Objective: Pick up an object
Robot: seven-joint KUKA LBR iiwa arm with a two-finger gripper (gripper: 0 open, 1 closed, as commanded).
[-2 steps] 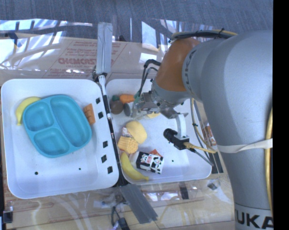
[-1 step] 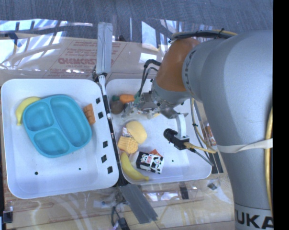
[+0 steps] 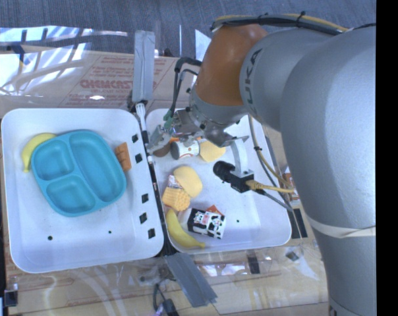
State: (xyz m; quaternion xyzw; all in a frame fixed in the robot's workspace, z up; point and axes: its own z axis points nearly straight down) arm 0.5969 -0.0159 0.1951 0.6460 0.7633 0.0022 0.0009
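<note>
The arm reaches from the right over the right bin (image 3: 265, 226). Its gripper (image 3: 167, 131) hangs low at the bin's back left corner, over a brown object (image 3: 161, 151) and next to a small white and orange can (image 3: 184, 150). The wrist hides the fingers. In front of it lie a pale yellow piece (image 3: 212, 151), a yellow potato-like lump (image 3: 188, 179), a waffle piece (image 3: 175, 198), a banana (image 3: 179, 232) and a black and white carton (image 3: 206, 222).
The left bin (image 3: 28, 242) holds a blue divided plate (image 3: 79, 171), a yellow banana-shaped toy (image 3: 33, 147) behind it and an orange block (image 3: 124, 156) by the divider. A black connector with cable (image 3: 233, 176) hangs over the right bin. Cardboard (image 3: 87, 78) lies behind the bins.
</note>
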